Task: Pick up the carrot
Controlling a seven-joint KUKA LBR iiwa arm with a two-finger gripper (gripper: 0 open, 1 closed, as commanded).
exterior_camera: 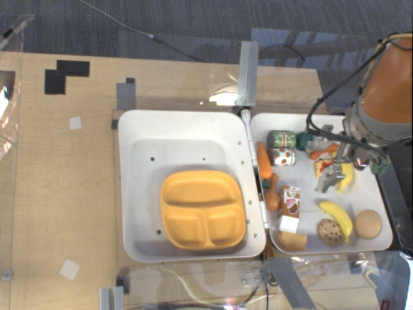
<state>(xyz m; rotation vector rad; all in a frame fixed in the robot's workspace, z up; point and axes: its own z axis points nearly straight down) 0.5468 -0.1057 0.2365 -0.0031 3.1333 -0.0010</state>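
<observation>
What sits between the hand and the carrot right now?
In the camera view, two cans lie between the hand and the carrot, one green, one with a red label.

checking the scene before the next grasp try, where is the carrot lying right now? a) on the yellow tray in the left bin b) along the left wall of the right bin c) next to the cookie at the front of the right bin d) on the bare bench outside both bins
b: the carrot lies lengthwise against the left wall of the right bin, apart from the yellow tray in the left bin.
</observation>
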